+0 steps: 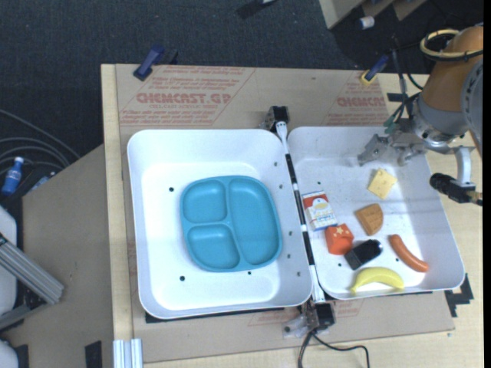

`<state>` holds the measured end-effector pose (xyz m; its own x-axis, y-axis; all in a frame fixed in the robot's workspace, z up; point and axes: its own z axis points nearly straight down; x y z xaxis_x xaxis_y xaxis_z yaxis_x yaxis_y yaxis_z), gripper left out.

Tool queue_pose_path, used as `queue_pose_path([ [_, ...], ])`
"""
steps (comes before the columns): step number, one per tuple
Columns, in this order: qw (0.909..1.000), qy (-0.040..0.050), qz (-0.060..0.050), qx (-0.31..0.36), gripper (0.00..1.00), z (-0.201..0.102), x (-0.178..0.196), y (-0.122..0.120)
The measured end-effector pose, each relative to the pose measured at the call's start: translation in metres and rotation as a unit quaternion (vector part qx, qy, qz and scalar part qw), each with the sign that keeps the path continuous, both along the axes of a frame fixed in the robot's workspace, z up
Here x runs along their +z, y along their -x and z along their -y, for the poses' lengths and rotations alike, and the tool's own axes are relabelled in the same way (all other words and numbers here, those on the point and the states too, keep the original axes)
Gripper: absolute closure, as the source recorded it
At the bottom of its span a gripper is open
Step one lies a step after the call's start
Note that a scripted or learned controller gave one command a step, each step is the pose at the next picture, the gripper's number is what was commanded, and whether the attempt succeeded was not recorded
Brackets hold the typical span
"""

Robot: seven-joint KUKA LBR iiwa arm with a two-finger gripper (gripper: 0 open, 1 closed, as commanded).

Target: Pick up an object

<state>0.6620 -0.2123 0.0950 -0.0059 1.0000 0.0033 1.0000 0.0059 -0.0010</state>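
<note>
Item: pick attempt, right bin [437,205], nothing yet held

Step in hand, as we judge it: choosing a target and bringing the gripper [381,150] down on it. We would take the cheese [382,183], the piece nearest the fingertips, lying just below and barely right of them in the frame and apart from its neighbours. To do it well we would centre the fingers over the block, keep them wide enough to straddle it, and descend straight, closing only once both fingers flank it. A skewed approach would likely push the piece along the smooth bin floor.

Other stock, placed from the gripper:
- bread [370,218], further below, just past the cheese
- carton [317,210], below and left, close to the divider
- red piece [338,238] touching a black piece [363,253], well below
- sausage [407,253], well below and right
- banana [377,280], farthest below, by the near wall
- blue plate [229,222], far left, in the left bin [146,205]

Arm [453,75]: enters from the right, orange band uppermost, wrist bent down and leftward over the bin's far corner. Gripper: two grey fingers splayed apart, nothing between them, poised above the bin floor; we cannot tell whether the tips touch it
</note>
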Motion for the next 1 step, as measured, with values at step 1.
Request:
queue_pose_path([
  [1,1.0000,0.0008,-0.001,-0.002,0.00,-0.0399,-0.0103,-0.0047],
])
